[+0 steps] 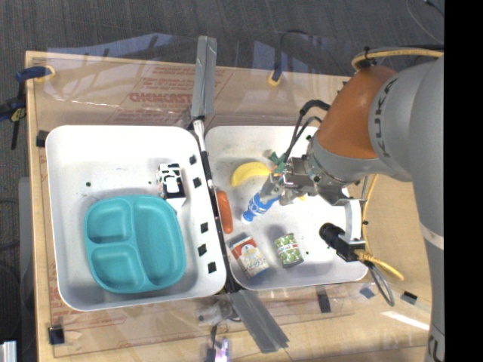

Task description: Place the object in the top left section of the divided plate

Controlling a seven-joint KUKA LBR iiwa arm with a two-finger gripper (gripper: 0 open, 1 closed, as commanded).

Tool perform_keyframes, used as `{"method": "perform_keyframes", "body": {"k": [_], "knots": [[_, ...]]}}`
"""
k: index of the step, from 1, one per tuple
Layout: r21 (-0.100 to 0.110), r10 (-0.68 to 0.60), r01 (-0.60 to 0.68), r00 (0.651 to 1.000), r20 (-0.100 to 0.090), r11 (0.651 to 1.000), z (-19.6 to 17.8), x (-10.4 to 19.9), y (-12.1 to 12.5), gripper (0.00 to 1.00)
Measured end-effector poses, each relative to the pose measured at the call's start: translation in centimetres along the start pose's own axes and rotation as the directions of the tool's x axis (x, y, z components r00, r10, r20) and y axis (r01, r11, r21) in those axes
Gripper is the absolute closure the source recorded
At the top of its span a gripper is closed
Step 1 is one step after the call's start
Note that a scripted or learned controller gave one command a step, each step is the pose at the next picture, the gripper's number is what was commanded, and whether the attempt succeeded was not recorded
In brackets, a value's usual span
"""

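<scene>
Wooden surface [98, 81] under a clear plastic sheet [136, 78], bearing two white bins.

The left bin [68, 149] and right bin [241, 138] sit side by side, touching along a shared edge at the middle. The sheet shows red printed lettering near the far edge. Blue clamps [34, 72] grip the surface's far-left corner, with a dark carpeted floor [226, 6] beyond.

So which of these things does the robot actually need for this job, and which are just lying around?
For the job:
- teal divided plate, left bin
- hand, over the right bin
- blue bottle by the hand, maybe the object; unclear

Lying about:
- banana
- orange carrot-like piece
- green can
- small carton
- black-and-white item
</scene>
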State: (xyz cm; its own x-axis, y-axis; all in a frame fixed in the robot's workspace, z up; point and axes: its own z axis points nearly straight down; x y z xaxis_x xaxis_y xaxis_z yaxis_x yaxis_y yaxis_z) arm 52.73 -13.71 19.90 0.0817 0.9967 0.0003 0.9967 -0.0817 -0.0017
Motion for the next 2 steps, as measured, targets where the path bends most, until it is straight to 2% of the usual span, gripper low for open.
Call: {"method": "perform_keyframes", "body": {"k": [1, 2], "knots": [[0.003, -0.612, 0.612, 0.791, -0.001, 0.791, 0.8, 12.8, -0.2, 1.0], [0.003, -0.538, 0.538, 0.843, 0.0, 0.843, 1.7, 23.6, -6.4, 1.0]]}}
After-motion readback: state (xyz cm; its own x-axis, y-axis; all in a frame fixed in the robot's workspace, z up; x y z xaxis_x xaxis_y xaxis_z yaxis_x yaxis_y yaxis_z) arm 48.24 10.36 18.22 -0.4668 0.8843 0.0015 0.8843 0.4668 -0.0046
